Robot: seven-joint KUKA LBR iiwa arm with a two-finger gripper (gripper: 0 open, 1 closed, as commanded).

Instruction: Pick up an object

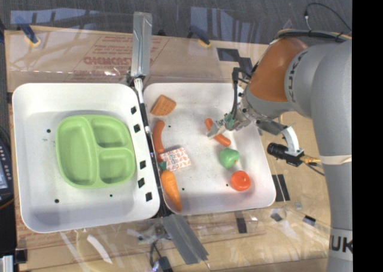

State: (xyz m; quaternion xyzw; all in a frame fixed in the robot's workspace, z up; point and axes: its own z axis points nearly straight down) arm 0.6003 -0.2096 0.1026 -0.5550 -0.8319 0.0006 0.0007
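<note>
My gripper (224,124) reaches down into the right bin (197,100) near its right side. It sits right at a small orange carrot piece (218,135), touching or just above its upper end. Just below lie a green pepper (228,158) and a red tomato (240,180). Along the bin's left side are an orange wedge (163,106), a reddish sausage (158,136), a patterned packet (175,159) and a larger carrot (170,188).
The left bin (30,115) holds a green divided plate (96,151). A raised divider (143,121) runs between the two bins. The arm's grey and orange body (287,85) hangs over the right bin's right rim.
</note>
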